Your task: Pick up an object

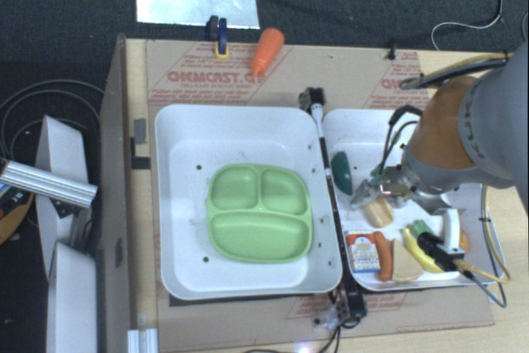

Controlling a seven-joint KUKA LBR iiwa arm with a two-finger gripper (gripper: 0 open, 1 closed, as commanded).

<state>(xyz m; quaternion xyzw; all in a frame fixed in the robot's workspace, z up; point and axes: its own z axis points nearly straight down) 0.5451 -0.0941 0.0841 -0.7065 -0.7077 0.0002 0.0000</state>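
Gripper (369,193) low in right bin (355,124), centre-right of frame, over tan piece (379,213); can't tell how its fingers stand or if anything is held. Green piece (340,169) just left, banana (420,250) and carrot (384,254) lower right. Risk: clutter, so fingers may nudge neighbours and close on nothing.

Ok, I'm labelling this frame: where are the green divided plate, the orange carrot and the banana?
green divided plate (260,212), camera view, its middle ridge.
orange carrot (267,50), camera view, mid-body.
banana (419,251), camera view, its yellow curve.
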